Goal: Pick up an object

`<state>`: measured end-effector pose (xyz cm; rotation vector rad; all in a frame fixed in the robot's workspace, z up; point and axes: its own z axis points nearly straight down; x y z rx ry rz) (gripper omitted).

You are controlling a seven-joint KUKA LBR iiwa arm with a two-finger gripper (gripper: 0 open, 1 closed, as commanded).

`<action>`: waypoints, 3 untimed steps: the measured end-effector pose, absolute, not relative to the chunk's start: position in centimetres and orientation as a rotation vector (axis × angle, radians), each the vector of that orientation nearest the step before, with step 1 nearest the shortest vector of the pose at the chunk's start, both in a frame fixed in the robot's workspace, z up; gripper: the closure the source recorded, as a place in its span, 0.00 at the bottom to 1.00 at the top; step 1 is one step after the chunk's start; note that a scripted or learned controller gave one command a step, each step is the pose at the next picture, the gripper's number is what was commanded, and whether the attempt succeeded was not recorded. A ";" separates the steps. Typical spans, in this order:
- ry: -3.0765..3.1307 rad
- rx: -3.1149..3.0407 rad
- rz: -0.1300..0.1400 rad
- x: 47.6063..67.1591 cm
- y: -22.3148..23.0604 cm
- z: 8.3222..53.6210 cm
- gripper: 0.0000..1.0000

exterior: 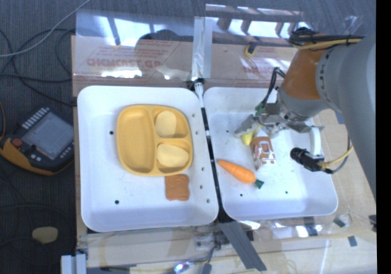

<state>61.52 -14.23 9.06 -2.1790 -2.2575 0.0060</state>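
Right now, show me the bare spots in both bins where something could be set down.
Left bin: bare floor left of the yellow tray and along the front beside the cracker. Right bin: bare front-right corner beyond the carrot. Crowded around the hand and bottle.

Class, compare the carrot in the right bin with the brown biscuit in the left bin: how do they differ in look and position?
The carrot is orange, long and tapered, with a green end; the brown biscuit is flat and squarish. The carrot lies slantwise on the right bin floor near a small bottle; the biscuit lies in the left bin, just below the yellow tray. Both rest loose on a white bin floor, untouched by the arm.
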 end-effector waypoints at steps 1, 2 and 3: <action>-2.253 -2.174 0.013 61.4 -14.2 9.6 1.00; -2.119 -2.309 0.011 60.3 -18.3 14.0 1.00; -2.260 -2.171 0.008 62.0 -13.9 22.9 1.00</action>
